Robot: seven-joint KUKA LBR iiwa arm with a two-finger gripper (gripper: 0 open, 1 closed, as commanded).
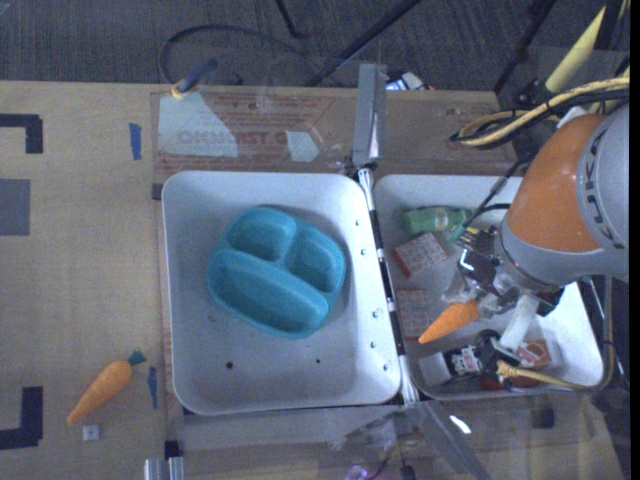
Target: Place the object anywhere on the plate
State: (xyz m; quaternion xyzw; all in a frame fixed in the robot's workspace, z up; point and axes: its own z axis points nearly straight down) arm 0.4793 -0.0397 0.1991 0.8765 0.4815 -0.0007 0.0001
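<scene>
A blue three-compartment plate (277,271) lies in the left white bin (190,208), slightly toward its far side. An orange toy carrot (449,322) sits in the right bin (585,343), tilted, with its tip pointing toward the divider between the bins. Its thick end meets my gripper (487,300), which hangs over the middle of the right bin under the grey and orange wrist. The wrist hides where the gripper and the carrot touch.
The right bin also holds a green object (436,218) at the back, a red-and-white packet (420,254) and several small dark items (470,360) near the front. A second toy carrot (100,389) lies on the bench, left of the bins. Cables trail at the upper right.
</scene>
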